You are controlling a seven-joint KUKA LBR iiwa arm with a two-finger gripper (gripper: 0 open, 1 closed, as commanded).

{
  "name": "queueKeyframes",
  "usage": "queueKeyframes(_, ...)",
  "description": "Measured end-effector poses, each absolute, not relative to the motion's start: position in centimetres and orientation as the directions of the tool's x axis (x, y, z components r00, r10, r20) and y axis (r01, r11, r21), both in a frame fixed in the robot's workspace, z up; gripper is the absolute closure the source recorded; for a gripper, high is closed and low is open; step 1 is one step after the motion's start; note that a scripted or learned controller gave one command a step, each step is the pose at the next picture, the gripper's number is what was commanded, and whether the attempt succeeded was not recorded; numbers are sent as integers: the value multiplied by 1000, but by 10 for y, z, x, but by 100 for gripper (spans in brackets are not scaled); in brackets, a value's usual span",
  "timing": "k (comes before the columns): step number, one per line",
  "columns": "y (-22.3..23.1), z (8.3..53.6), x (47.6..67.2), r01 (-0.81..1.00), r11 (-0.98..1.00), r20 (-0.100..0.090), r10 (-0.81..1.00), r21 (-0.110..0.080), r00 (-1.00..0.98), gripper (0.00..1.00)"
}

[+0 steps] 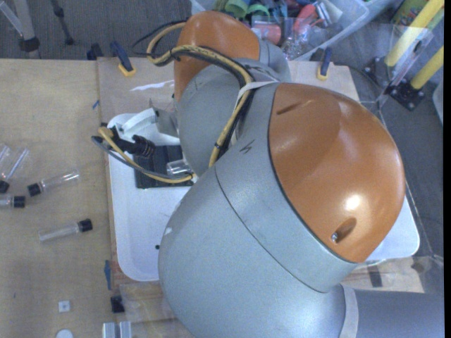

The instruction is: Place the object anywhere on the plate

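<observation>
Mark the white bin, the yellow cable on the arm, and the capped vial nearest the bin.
white bin (134, 248): camera view, bare floor near its lower left corner.
yellow cable (201, 53): camera view, upper loop over the grey arm link.
capped vial (65, 229): camera view, middle of its clear body, on the wooden bench.

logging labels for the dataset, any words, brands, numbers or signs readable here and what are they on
None can be read.
The arm shows bare grey and orange shells, with no lettering visible.
The clear vials on the bench are too small to show any marking.
The items in the clear tub at the top are too blurred to read.
</observation>
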State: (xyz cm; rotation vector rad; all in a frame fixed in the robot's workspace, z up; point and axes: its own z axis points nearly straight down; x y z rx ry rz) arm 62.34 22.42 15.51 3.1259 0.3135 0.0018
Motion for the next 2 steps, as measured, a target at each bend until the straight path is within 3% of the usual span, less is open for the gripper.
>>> queueKeyframes(1,226,209,626,456,-890,-4,456,-1,890,100)
queueKeyframes(2,177,92,566,319,-948,-5,319,-1,948,100)
